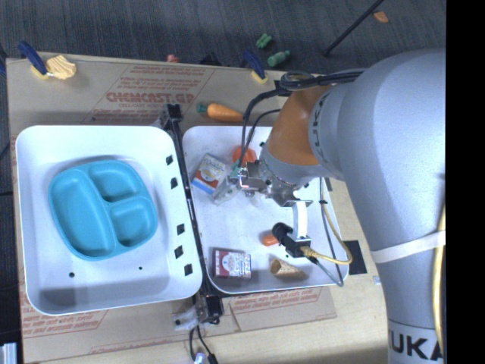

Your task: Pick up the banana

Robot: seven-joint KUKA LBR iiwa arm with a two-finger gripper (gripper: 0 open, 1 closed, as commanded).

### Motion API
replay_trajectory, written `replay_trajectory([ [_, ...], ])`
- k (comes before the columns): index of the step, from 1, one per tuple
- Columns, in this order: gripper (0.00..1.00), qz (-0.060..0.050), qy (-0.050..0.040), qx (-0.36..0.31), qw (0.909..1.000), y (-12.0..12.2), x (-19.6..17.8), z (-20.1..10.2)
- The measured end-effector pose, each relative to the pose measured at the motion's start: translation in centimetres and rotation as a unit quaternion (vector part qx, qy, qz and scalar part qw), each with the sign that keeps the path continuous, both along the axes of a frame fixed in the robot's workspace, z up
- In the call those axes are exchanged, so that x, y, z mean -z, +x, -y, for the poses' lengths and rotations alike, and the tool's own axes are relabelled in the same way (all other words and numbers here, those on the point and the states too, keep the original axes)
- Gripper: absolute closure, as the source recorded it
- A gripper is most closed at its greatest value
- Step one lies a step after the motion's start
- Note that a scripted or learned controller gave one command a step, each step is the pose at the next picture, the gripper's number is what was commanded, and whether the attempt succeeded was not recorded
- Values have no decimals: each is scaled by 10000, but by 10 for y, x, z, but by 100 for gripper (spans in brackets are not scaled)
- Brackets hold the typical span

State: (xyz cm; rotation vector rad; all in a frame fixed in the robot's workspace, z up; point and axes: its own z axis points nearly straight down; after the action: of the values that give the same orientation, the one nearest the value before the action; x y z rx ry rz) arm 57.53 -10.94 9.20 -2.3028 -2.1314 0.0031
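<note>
My gripper (244,179) is low over the middle of the right bin (227,139), under the orange wrist band. It sits right beside a small white, blue and red packet (208,171) and a clear wrapper (223,192) on its left. A red-orange piece (243,155) lies just behind it. I can make out nothing between the gripper's tips. A tan, curved piece (288,268) rests at the bin's front right corner; I cannot tell what it is. The arm's bulk hides the bin's right side.
A dark red box (231,264) and a small orange piece (269,240) lie in the front of the right bin. The left bin (30,203) holds a blue divided plate (102,207). An orange carrot (223,112) lies on the cardboard behind the bins.
</note>
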Motion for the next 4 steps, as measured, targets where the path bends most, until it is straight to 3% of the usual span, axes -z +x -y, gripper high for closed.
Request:
replay_trajectory([
  [1, 0, -223, 62, -1149, 9931, 70, -2, -12],
  [2, 0, 2, 9, -2098, 9778, 79, 0, -8],
  [3, 0, 24, -10, -3481, 9374, 82, -96, 13],
  [4, 0, 0, 16, -4205, 9073, -23, -3, 2],
])
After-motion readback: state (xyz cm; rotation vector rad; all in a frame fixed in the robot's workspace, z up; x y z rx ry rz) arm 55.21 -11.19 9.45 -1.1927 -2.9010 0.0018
